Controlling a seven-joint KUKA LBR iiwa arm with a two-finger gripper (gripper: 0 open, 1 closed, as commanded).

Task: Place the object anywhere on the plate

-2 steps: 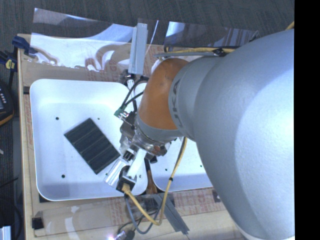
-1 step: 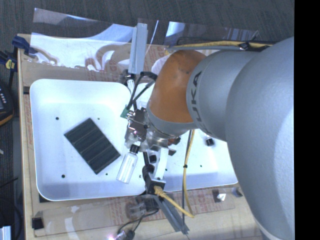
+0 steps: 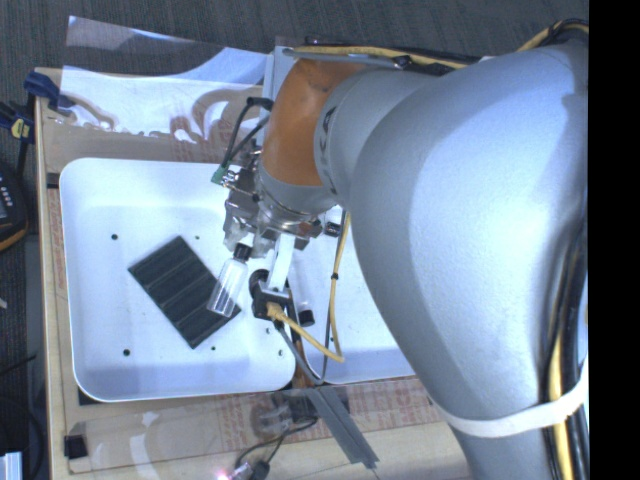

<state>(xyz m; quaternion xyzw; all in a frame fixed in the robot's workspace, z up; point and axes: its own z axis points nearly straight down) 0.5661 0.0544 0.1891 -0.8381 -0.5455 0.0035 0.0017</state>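
A dark ribbed rectangular plate (image 3: 178, 288) lies flat and turned at an angle in the left white bin (image 3: 100, 208). My gripper (image 3: 240, 290) hangs low over the bin's right part, its translucent tip just at the plate's right corner. A small dark piece (image 3: 262, 295) sits close under the gripper beside yellow cabling; I cannot tell whether it is an object or part of the tool. The grey arm with its orange band (image 3: 300, 128) reaches in from the right and hides most of the right bin.
The left bin's raised rim (image 3: 70, 268) runs around the plate. A yellow cable (image 3: 310, 340) loops below the gripper. Clear plastic sheeting (image 3: 150, 78) lies behind the bins, and a small bracket (image 3: 300, 413) sits at the bench's front edge.
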